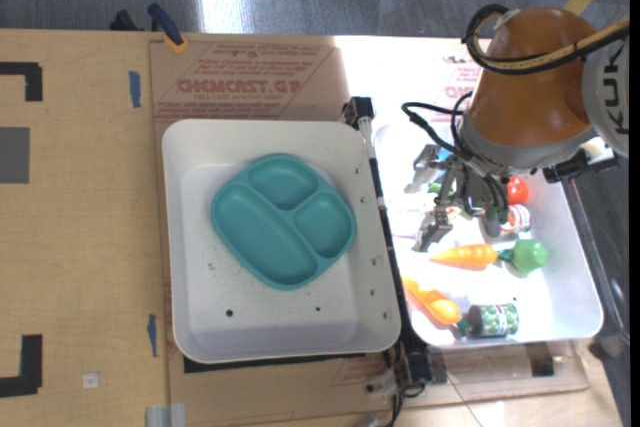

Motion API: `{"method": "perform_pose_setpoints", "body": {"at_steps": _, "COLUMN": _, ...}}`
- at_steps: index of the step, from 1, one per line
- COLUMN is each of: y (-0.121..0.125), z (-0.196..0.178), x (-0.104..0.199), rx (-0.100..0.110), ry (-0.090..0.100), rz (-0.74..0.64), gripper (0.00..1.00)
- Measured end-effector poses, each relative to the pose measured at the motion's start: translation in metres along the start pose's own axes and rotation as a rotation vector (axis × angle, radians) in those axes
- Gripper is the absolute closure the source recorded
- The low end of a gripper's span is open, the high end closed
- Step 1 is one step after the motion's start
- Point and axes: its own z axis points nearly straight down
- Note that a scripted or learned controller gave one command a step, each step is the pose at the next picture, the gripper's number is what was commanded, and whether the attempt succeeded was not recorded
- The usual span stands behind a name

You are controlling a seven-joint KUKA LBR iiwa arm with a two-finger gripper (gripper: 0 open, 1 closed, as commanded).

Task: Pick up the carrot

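Green can [491, 320] at bin's 6 o'clock | carrot [466, 257] lying flat mid-bin, ungrasped | gripper [452, 215] spread wide, empty, just off carrot's 11 o'clock | descent, grasp, lift remain

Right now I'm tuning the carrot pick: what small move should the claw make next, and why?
Probably lower slightly toward the carrot. The claw hangs just above its pointed end in the right bin, with nothing between its fingers.
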Motion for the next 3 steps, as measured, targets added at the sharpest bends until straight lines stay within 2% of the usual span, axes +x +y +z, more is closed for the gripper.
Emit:
{"method": "perform_pose_setpoints", "body": {"at_steps": 1, "y": -0.019, "z": 0.015, "x": 0.058, "rx": -0.003, "ry": 0.009, "rz": -0.069, "gripper": 0.0}}
{"method": "perform_pose_setpoints", "body": {"at_steps": 2, "y": -0.078, "z": 0.051, "x": 0.035, "rx": -0.001, "ry": 0.01, "rz": -0.057, "gripper": 0.0}}
{"method": "perform_pose_setpoints", "body": {"at_steps": 3, "y": -0.085, "z": 0.09, "x": 0.052, "rx": 0.001, "ry": -0.026, "rz": -0.059, "gripper": 0.0}}
